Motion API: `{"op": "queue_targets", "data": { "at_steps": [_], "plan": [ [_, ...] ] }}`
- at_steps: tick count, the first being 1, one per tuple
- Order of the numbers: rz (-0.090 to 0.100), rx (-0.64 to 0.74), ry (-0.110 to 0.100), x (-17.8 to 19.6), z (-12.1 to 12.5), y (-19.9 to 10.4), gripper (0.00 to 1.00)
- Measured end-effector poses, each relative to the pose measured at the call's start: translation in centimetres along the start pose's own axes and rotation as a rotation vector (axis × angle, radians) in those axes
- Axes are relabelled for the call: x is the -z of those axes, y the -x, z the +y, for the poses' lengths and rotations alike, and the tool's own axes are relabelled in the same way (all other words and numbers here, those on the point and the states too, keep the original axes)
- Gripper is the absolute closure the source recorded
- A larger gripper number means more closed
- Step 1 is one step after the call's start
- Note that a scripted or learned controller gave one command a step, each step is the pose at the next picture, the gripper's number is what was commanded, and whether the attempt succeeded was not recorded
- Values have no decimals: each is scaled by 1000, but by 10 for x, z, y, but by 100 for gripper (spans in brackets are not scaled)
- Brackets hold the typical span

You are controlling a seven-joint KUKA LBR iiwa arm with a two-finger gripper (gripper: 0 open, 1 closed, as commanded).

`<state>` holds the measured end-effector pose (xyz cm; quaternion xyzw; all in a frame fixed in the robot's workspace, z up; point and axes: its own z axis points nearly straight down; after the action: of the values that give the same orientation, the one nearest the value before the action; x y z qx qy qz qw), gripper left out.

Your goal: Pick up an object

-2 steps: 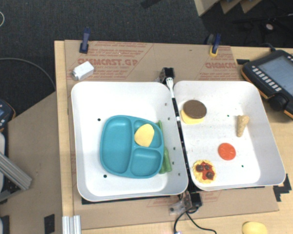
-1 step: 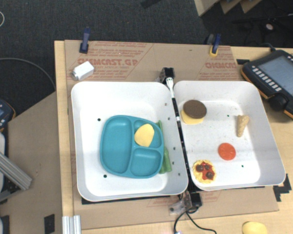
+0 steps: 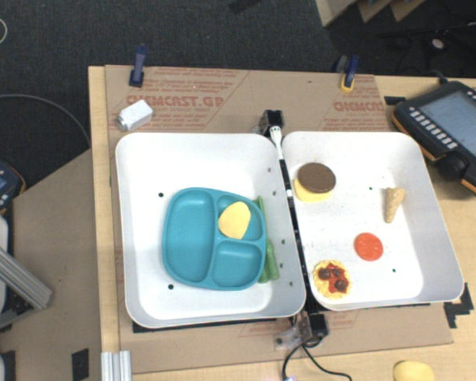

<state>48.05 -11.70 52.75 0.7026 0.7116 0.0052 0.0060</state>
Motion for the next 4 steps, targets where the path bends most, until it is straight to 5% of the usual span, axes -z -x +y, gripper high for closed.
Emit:
{"op": "queue_targets", "data": {
  "at_steps": [1,2,3,4],
  "plan": [
    [3,-16,-25,-113,-4,28,100],
    [1,-4,-2,-11,0,-48,100],
    [1,-21,-24,-108,-4,33,100],
    [2,-3,-6,-38,0,-64,100]
  ]
}}
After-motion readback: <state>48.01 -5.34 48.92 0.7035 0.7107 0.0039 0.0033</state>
